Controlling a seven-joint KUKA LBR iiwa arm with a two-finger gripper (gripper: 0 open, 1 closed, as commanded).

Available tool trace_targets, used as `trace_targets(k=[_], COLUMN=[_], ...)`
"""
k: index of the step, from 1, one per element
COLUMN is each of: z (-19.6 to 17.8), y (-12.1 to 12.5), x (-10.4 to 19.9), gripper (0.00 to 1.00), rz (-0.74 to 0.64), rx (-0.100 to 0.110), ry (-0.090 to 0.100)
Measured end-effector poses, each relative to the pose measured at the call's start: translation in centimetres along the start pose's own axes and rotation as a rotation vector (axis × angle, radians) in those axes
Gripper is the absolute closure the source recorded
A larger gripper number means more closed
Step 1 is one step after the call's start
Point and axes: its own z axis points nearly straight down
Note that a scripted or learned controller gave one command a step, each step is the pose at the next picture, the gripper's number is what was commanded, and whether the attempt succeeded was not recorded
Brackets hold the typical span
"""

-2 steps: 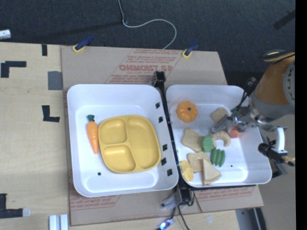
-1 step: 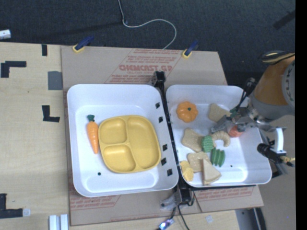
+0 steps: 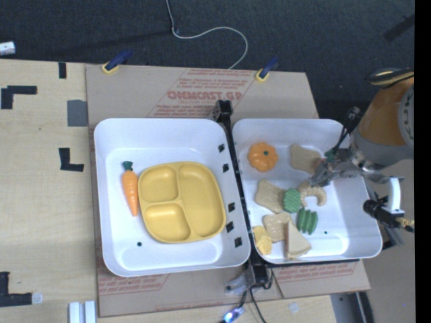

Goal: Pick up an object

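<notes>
At the near edge of the right bin (image 3: 350, 247), closest to the camera, a pale wedge-shaped piece (image 3: 295, 241) is seen lying against a yellow lump (image 3: 261, 241) and a tan, bread-like slab (image 3: 275, 225). Just beyond them a dark green ridged piece (image 3: 307, 221) is set beside a lighter green round piece (image 3: 292, 200), and another tan slab (image 3: 269, 195) is placed to the left of that. A small orange pumpkin (image 3: 262, 156) is found nearer the far side of this bin, close to the divider, with a beige block (image 3: 304, 158) to its right.

The gripper (image 3: 322, 175) is lowered into the right bin from the right, its tip placed just right of the beige block and directly above a pale curved piece (image 3: 315, 194). Whether the fingers are spread or pressed together cannot be told, as they are seen as a small dark tangle. Nothing is seen to be held between them. The grey arm (image 3: 377, 147) with its orange band (image 3: 390, 79) is seen at the right edge.

In the left bin (image 3: 114, 140) a yellow divided plate (image 3: 180, 200) is laid, with three compartments. A carrot (image 3: 130, 188) is laid lengthwise just left of the plate, apart from it, its green top pointing away from the camera. Both bins are set on a sheet of brown cardboard (image 3: 195, 93).
</notes>
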Motion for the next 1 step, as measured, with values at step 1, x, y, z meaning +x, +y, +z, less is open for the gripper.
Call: trace_targets(k=[1], z=[-5.99], y=[0.32], x=[0.75], gripper=[1.00], rz=[-0.001], rx=[0.008], ry=[0.006])
